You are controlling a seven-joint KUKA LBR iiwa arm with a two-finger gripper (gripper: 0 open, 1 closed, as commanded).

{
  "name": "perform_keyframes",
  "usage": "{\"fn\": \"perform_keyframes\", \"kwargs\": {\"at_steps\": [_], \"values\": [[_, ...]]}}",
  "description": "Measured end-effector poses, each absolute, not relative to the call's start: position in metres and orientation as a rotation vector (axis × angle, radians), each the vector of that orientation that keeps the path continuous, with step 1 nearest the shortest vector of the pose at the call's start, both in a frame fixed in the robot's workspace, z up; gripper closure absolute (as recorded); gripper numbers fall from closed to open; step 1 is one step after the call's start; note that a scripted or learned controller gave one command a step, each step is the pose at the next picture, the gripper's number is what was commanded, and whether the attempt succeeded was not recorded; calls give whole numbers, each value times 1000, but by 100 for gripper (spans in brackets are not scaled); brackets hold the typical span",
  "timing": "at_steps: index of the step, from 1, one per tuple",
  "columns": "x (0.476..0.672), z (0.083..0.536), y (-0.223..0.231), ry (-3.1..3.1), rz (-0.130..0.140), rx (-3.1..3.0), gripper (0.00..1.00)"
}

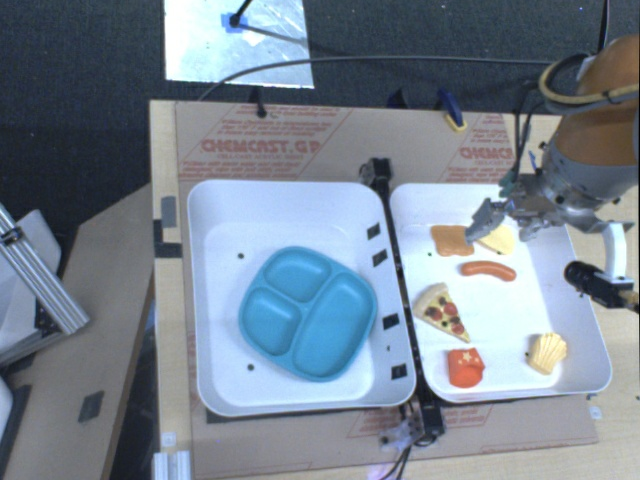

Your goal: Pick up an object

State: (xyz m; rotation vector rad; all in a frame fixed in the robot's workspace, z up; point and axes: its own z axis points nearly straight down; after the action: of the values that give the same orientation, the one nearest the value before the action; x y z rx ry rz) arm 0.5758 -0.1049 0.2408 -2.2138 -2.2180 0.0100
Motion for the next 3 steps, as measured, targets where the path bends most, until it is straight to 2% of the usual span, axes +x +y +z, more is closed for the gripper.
{"fn": "perform_keyframes", "kwargs": {"at_steps": [1, 2, 3], "values": [[578, 247, -105, -2226, -1, -2218, 0], [584, 204, -103, -2224, 1, -2219, 0], [581, 145, -110, -2221, 3, -2219, 0]]}}
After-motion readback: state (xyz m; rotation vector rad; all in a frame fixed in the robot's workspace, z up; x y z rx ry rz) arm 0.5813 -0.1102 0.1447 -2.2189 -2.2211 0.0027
